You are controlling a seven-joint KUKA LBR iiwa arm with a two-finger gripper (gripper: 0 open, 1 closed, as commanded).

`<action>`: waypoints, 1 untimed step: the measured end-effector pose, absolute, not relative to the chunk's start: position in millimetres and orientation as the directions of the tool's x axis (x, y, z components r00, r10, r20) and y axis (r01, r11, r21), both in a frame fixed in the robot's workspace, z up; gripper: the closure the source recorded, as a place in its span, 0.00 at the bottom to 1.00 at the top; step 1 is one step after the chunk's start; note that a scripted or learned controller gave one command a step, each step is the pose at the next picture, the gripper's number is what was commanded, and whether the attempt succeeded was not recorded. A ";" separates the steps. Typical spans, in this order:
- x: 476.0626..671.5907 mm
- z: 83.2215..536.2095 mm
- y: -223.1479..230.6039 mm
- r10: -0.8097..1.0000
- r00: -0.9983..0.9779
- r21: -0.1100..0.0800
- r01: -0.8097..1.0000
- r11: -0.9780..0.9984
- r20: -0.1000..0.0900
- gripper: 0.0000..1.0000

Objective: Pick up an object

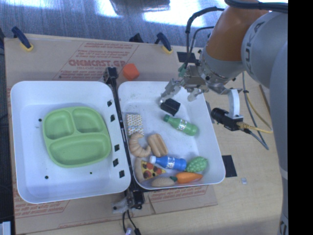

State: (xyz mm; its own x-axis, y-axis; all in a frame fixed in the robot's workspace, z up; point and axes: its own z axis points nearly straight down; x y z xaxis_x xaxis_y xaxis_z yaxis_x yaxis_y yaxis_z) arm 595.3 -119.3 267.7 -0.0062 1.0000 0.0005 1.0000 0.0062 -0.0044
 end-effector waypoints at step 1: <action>627.1 185.7 -155.5 1.000 -0.006 -0.007 1.000 0.006 0.000 0.00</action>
